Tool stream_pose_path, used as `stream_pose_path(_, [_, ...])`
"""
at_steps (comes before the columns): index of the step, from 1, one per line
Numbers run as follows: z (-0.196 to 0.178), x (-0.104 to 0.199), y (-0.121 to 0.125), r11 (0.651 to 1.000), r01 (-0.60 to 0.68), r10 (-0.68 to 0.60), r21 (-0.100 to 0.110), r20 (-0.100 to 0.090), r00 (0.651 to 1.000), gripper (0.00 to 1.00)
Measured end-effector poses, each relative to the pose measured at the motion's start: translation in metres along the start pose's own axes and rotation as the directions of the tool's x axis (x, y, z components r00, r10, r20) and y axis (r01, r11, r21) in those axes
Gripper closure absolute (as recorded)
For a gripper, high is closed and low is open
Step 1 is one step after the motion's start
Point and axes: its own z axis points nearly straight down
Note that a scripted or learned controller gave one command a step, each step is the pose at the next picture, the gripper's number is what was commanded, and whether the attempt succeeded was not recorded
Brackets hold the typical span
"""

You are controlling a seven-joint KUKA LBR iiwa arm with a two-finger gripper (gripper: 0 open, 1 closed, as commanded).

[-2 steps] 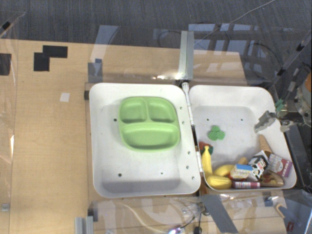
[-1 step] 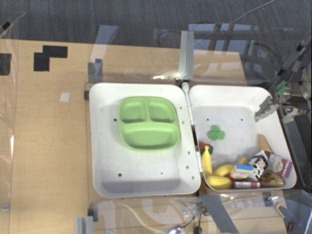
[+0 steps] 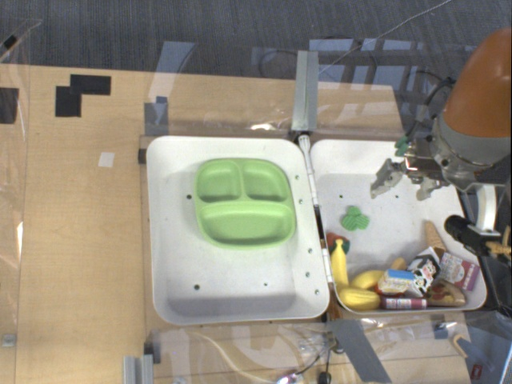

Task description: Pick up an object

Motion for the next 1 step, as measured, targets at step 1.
stream_pose_path(1, [-0.028, 0.02, -0.0035, 0.98, 0.197, -0.197, -0.004, 0.001, 0.98, 0.0])
